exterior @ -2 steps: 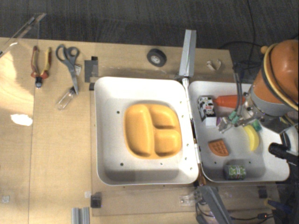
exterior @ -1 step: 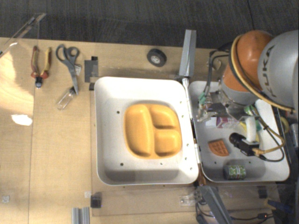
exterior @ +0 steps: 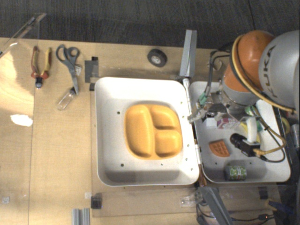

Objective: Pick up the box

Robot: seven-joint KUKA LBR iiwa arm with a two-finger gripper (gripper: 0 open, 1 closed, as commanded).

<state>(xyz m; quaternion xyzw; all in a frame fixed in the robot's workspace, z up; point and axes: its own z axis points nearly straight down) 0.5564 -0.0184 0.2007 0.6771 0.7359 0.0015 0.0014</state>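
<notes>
Arm (exterior: 262, 64) hides most of right bin (exterior: 281, 172); box (exterior: 225, 122) partly covered, fingers' state can't tell.

So the arm (exterior: 276, 64) is the usual KUKA look: smooth rounded light-grey shell with a fat glossy orange band (exterior: 246, 55) wrapping the joint above the wrist, and part of the KUKA lettering (exterior: 268, 67) showing in dark letters on the grey (you only get it at an angle). Below the orange it drops into a darker grey wrist section (exterior: 239, 93) with a mess of thin cables (exterior: 211, 81) looped around it, black mostly, plus a bit of green wire near the tool end.
</notes>
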